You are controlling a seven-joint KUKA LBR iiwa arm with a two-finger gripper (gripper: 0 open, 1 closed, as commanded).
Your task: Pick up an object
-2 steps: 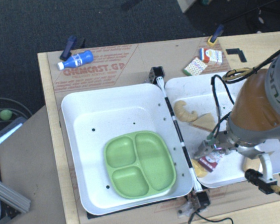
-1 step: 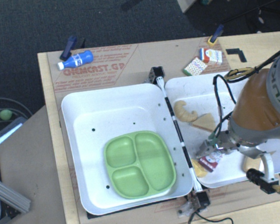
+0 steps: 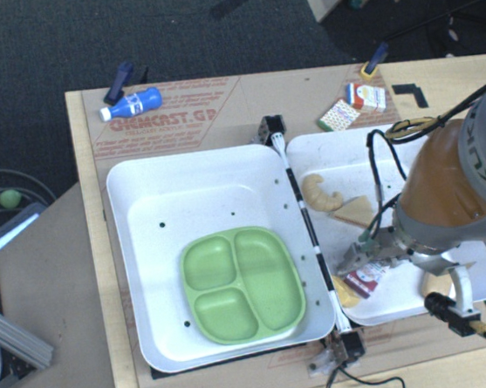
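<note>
Broadly, the bench [image 3: 104,276] carries two shallow white bins side by side, joined along a dark seam. Inside the left bin [image 3: 137,193] lies a green divided tray [image 3: 241,284] with three compartments, sitting toward the near right corner. Over the right bin [image 3: 334,147] the arm [image 3: 453,189] comes in from the right, its orange band broad above the grey wrist, and its gripper [image 3: 367,257] is low over the near left part of that bin. Whether the gripper is parted or closed cannot be told from this angle. A tan wooden piece [image 3: 332,200] with a curved end lies in the right bin, just up and left of the gripper and apart from it. A small red-and-white packet [image 3: 359,282] lies directly below the gripper tip, close to it; contact cannot be made out. Behind the bins, on the bench, rest a blue-and-white bottle [image 3: 131,104] and a small patterned box [image 3: 339,115].
</note>
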